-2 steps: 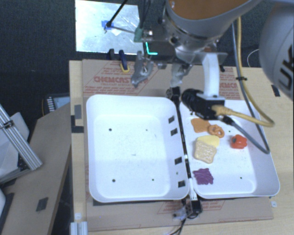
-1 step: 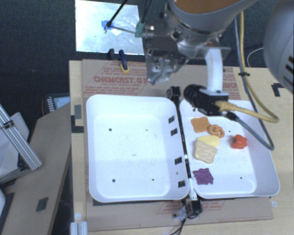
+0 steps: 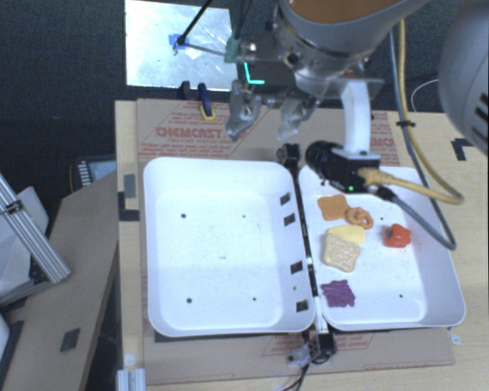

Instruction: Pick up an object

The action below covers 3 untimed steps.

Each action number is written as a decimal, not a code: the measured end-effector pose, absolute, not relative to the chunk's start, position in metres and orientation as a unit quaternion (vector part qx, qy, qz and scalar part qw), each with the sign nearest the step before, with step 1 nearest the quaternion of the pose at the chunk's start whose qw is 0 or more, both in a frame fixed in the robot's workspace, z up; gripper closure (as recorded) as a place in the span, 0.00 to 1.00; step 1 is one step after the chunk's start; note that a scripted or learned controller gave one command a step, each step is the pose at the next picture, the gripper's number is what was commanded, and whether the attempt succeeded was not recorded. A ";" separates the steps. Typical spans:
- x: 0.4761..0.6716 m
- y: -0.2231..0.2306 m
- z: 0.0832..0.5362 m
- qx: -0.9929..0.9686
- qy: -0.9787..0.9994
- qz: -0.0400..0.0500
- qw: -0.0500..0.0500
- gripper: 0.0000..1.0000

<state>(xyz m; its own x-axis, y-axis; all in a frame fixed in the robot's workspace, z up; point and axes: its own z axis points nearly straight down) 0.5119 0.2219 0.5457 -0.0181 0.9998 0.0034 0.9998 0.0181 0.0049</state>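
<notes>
Bench (image 3: 130, 321), arm (image 3: 344, 15) cropped above

My gripper (image 3: 263, 122) hangs behind the left bin (image 3: 164, 229), above the bench; in the right bin (image 3: 439, 286) lie a cracker (image 3: 341, 250), a pretzel (image 3: 359, 217) behind it, a pepper (image 3: 396, 236) to their right.
</notes>
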 end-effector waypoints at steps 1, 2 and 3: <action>0.512 0.222 0.557 0.699 0.715 0.004 0.001 1.00; 0.512 0.222 0.557 0.698 0.716 0.004 0.001 0.00; 0.512 0.223 0.568 0.696 0.718 0.005 0.001 1.00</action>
<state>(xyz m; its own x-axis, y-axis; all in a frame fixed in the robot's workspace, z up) 0.5123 0.2225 0.5682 -0.0298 0.9995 0.0060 0.9995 0.0298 0.0092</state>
